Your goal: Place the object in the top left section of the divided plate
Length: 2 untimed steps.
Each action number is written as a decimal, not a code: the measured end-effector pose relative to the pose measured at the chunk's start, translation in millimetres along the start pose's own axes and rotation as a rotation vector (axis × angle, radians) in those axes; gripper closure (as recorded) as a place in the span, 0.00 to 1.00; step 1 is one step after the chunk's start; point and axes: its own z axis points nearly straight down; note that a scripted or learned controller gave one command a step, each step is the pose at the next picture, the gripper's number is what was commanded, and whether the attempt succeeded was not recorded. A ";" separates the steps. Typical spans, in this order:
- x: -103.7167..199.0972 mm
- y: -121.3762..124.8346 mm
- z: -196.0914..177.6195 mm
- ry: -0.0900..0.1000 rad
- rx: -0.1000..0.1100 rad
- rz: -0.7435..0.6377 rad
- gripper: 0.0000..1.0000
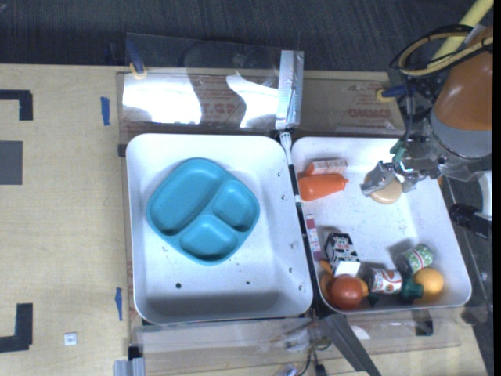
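A blue divided plate [202, 208] with three sections lies tilted in the left bin [156, 288]. Its large section faces the upper left, and two smaller ones face right and bottom. My gripper [382, 182] hangs over the upper part of the right bin [458, 233], reaching in from the right. A small round tan object [387, 193] sits directly under the gripper's tip, touching or nearly touching it. I cannot make out whether it is gripped or resting on the bin floor.
In the right bin an orange carrot-like piece [321, 185] and a small labelled packet [326, 167] lie left of the gripper. A red ball [347, 291], small cans [415, 257], an orange fruit [430, 280] and a black-and-white item [339, 247] crowd the near edge. A clear panel [203, 92] stands behind the bins.
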 end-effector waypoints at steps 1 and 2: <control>51.4 18.1 36.1 0.003 0.003 -0.280 1.00; 57.5 63.4 47.5 -0.001 -0.004 -0.405 1.00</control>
